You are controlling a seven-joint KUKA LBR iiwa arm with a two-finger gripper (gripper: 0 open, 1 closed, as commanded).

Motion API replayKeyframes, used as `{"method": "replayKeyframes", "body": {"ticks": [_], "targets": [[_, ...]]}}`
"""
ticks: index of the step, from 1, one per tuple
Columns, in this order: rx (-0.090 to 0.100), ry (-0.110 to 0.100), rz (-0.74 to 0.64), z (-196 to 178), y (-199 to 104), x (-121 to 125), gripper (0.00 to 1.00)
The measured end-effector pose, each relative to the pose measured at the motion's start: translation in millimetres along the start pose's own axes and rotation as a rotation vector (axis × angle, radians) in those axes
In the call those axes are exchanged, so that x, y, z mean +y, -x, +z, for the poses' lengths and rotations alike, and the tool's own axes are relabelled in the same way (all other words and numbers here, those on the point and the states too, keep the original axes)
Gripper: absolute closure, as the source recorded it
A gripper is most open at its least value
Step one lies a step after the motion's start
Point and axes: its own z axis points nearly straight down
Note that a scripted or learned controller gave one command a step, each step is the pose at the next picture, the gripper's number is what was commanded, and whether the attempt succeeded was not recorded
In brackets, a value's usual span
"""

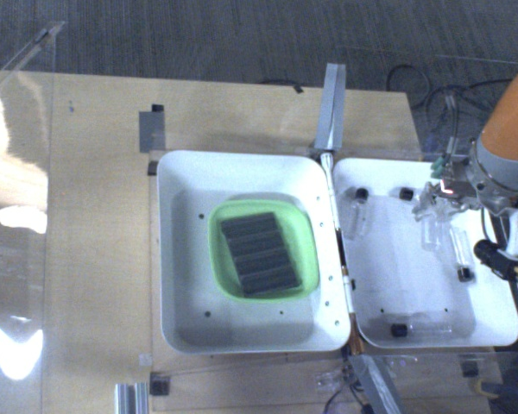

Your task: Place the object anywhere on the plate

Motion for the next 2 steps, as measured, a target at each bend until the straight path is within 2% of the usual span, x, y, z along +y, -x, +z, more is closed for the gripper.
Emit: {"method": "replayKeyframes", "body": {"ticks": [1, 2], "targets": [[0.000, 0.000, 0.000, 0, 0, 0, 0.00], [-0.002, 0.003, 0.102, -113, 49, 0, 0.00]]}}
